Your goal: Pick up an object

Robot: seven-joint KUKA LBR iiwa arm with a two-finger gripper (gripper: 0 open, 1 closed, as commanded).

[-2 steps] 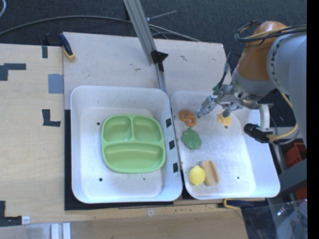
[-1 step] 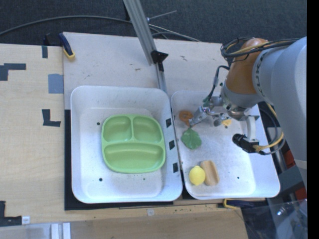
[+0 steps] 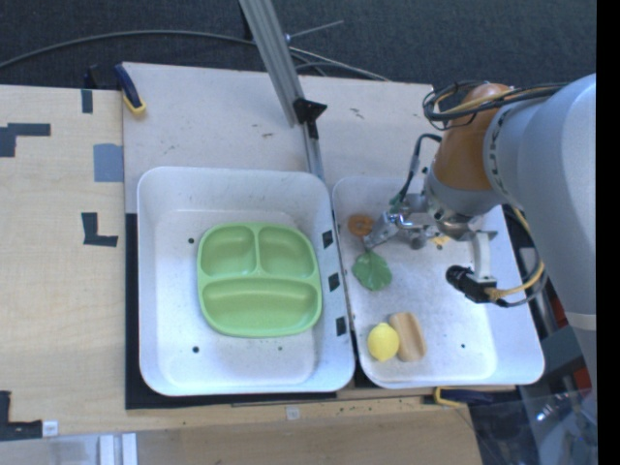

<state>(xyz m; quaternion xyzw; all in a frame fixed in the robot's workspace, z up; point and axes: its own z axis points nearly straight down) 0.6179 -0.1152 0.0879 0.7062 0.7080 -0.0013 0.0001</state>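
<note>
Gripper [image 3: 380, 240] hangs low in the right bin [image 3: 484, 361], grip state indeterminate, just above the green leaf [image 3: 372, 272] (orange piece [image 3: 360, 225] adjacent). Risk: a flat leaf may slip free on closing.

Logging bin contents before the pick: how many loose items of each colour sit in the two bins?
Green: 2 - divided plate, leafy piece
Yellow: 1 - lemon
Tan: 1 - bread-like roll
Orange-brown: 1 - small round piece
Total: 5
</note>
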